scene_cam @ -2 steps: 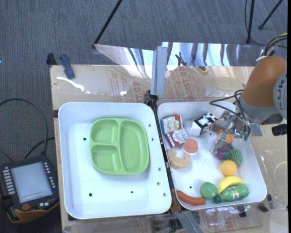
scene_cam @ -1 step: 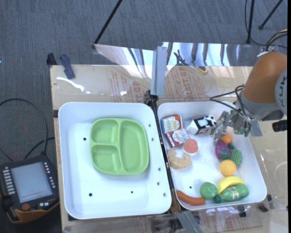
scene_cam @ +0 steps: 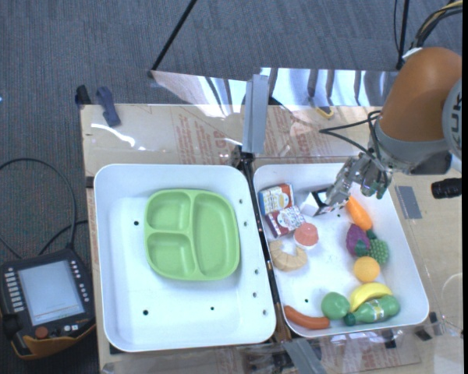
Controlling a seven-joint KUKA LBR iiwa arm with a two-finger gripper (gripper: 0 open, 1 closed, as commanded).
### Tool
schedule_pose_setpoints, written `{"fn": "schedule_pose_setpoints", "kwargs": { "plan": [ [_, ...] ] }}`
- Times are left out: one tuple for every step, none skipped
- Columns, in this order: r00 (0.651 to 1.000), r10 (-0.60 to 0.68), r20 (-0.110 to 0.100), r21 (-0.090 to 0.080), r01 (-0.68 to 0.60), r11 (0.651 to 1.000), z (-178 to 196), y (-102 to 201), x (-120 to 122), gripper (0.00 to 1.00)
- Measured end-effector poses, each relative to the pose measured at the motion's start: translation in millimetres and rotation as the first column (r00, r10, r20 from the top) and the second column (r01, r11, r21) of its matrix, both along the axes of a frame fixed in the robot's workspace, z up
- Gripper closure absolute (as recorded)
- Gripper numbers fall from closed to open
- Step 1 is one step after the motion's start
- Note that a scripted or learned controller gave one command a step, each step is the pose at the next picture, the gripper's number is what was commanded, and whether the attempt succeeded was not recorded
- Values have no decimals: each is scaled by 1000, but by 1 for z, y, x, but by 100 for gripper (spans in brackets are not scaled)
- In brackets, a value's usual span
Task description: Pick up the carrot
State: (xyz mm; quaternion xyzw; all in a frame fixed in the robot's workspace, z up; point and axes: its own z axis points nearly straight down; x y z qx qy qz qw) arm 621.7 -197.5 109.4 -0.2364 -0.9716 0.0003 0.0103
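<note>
While the near end of the right bin (scene_cam: 418,291) is crowded — sausage (scene_cam: 306,317), lime (scene_cam: 335,305), banana (scene_cam: 371,293), green bottle (scene_cam: 378,311) — none of it is needed. Mid-bin, an orange (scene_cam: 366,269), grapes (scene_cam: 366,245), a croissant (scene_cam: 288,256) and a red round piece (scene_cam: 306,234) are seen. Farther back the carrot (scene_cam: 359,213) lies tilted near the right wall, just beside the gripper (scene_cam: 335,201), which is not closed on it; finger spread cannot be told. For a clean pick, the gripper should be shifted right over the carrot's middle and closed across its narrow width — clear of the grapes. The green plate (scene_cam: 193,234) sits in the left bin (scene_cam: 125,318).
</note>
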Motion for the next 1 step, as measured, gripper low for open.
{"fn": "schedule_pose_setpoints", "kwargs": {
  "plan": [
    [997, -77, 23, -3, 77, 997, 83, 59, -5, 100]
  ]
}}
